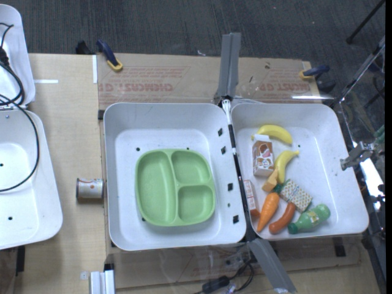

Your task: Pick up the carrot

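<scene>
The surface [67,103] carries two white bins side by side; the left bin [116,164] holds a green divided plate [176,187], and the right bin [334,164] holds the clutter I have to work in. My arm sits at the far right edge, and something pale and metallic there at the bin's rim may be my tool [361,158], though I cannot tell how it stands or what state it is in. I judge the task is at its very start: nothing is lifted, and the approach is not yet made. The carrot [267,210] lies near the front of the right bin, toward its left wall, orange and tapered, its point aimed at the front edge and a green top at the upper end. It is hemmed in: a red sausage [282,219] just beside it, a patterned sponge [297,195] near its top, a green bottle [311,219] farther right. Next I should come over it and descend cleanly across its narrow width, clear of the sausage.
</scene>
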`<action>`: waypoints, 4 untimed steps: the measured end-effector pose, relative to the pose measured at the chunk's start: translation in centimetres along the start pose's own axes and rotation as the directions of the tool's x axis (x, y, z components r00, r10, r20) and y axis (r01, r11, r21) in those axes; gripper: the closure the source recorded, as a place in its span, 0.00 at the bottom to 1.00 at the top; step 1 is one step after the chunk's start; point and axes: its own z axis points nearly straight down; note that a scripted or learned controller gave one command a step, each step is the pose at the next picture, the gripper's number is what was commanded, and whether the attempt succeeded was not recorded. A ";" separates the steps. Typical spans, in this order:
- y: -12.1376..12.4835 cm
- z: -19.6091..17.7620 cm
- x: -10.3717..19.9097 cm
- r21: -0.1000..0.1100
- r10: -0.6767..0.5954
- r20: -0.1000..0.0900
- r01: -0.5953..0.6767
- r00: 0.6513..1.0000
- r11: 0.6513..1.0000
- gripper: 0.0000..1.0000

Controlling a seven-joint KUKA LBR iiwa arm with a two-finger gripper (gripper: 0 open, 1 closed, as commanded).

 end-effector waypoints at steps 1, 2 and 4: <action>-0.5 5.4 9.8 0.001 -0.036 0.000 0.036 0.999 0.999 0.00; 1.8 17.5 12.4 -0.012 -0.134 0.002 0.134 0.991 0.991 0.00; 8.1 7.4 20.3 -0.002 -0.162 0.001 0.162 0.987 0.987 1.00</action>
